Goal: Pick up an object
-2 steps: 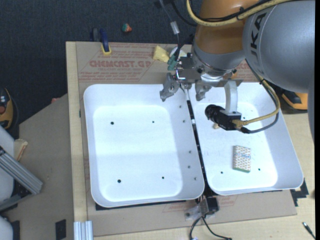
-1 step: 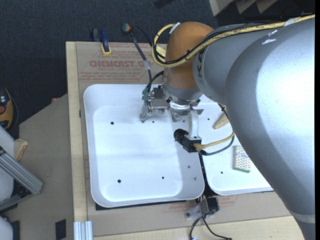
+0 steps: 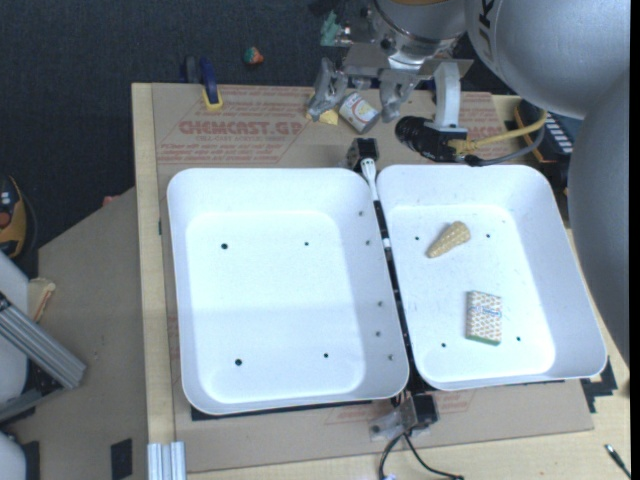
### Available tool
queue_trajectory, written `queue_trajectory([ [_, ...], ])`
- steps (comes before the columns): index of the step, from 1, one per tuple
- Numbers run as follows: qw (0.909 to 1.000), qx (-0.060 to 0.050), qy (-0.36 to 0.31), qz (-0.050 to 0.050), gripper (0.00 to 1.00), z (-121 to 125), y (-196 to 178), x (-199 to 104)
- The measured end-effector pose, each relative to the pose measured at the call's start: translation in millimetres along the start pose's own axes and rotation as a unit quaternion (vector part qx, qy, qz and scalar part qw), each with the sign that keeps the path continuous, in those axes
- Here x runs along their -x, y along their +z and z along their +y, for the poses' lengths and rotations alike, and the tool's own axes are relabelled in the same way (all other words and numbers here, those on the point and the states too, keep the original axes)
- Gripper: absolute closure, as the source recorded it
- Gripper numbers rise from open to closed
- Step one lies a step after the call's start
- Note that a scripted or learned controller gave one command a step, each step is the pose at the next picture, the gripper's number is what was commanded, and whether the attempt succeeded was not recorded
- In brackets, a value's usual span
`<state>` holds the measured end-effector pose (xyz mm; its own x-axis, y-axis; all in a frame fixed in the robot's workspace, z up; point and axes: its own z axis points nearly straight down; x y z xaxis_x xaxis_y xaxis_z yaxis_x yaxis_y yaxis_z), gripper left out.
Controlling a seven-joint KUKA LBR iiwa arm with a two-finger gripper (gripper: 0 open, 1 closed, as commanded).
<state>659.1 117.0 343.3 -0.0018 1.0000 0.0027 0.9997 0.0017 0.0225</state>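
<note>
The gripper (image 3: 358,100) hangs raised above the bins' far edge, pinching a small white object (image 3: 358,111) between its fingers; cone (image 3: 447,238) and packet (image 3: 484,316) lie in the right bin (image 3: 560,218).

Both bins (image 3: 280,183) are white; one holds a tan cone (image 3: 447,239) and a blue-patterned packet (image 3: 484,317).

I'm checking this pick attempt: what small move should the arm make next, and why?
Probably lift a little higher. The gripper is raised above the bins' far edge with a small white object between its fingers, while the cone-shaped piece and the patterned packet lie in the right bin.
</note>
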Motion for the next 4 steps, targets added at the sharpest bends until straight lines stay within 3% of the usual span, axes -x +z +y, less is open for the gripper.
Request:
queue_trajectory([
  [1, 0.9999, -0.013, -0.003, -0.001, 0.00, 5, 83, -111],
  [2, 0.9999, -0.015, 0.001, -0.002, 0.00, 1, 221, -105],
  [3, 1.0000, -0.002, 0.000, 0.002, 0.00, -15, -96, -108],
  [4, 1.0000, -0.009, -0.001, -0.001, 1.00, -15, -94, -109],
])
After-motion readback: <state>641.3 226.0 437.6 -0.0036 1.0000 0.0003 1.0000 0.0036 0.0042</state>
